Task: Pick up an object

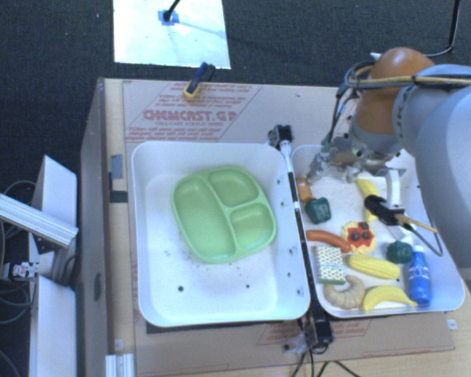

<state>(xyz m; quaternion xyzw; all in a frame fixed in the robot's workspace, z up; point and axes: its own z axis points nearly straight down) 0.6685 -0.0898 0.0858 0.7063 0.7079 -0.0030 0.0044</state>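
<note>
Hand (347,160) over the right bin's (447,293) far end; whether it is open or closed cannot be told. Green pepper (319,209) lies just below it, sausage (327,239) beyond. Risk: crowded items deflect the grasp.

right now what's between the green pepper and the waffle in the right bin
In the camera view, a hot dog sausage lies between the green pepper and the waffle.

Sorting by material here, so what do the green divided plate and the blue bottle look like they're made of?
Green divided plate: probably molded plastic, with an even pale color and a soft sheen on its ridges. Blue bottle: likely plastic too, glossy with a white cap, though it is too small to be sure.
</note>
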